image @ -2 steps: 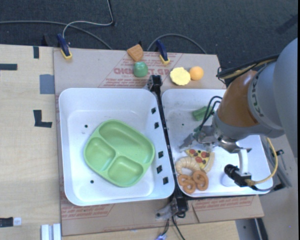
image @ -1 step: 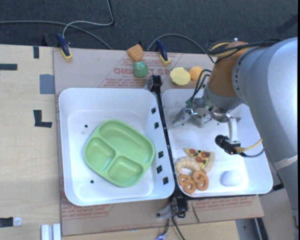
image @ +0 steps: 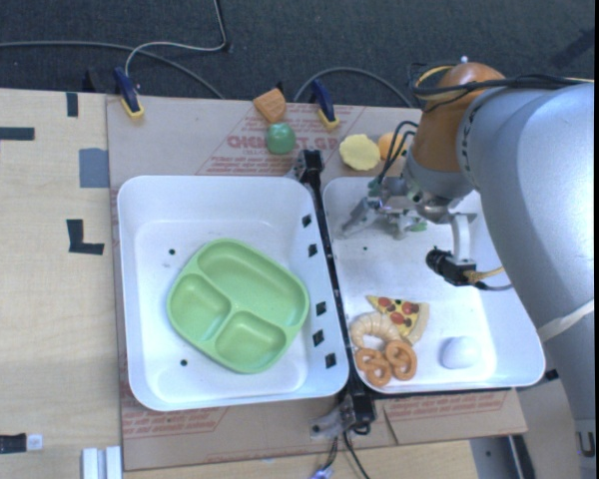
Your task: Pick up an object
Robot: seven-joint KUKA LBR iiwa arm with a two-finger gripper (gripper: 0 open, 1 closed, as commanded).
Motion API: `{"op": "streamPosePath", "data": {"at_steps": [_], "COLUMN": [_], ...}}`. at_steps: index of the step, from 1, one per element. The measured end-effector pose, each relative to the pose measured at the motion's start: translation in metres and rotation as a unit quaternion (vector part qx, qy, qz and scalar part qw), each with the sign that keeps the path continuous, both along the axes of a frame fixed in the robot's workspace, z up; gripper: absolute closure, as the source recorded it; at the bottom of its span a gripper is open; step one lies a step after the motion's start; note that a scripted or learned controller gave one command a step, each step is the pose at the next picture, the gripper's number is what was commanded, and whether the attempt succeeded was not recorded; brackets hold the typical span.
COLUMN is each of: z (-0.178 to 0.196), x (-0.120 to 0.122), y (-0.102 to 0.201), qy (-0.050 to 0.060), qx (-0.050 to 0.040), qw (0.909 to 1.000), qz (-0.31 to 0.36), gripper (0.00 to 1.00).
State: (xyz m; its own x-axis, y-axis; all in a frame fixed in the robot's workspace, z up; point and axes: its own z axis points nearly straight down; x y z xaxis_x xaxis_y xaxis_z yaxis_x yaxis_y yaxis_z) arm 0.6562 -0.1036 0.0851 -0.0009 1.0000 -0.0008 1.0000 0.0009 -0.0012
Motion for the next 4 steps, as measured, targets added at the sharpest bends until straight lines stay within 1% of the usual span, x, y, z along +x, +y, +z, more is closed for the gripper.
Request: {"op": "streamPosePath", "data": {"at_steps": [1, 2, 3, 4], "z": [0.000, 0.000, 0.000, 0.000], "x": [0.012, 0.012, 0.012, 0.012], "y": [0.011, 0.001, 0.009, -0.013], "qy": [-0.001, -0.001, -0.001, -0.001], "qx": [0.0000, -0.0006, -0.0005, -0.0006], "qw": [1.0000, 1.0000, 1.0000, 1.0000], "qz": [0.000, 0.000, 0.000, 0.000], "gripper": [0.00, 0.00, 0.00, 0.00]}}
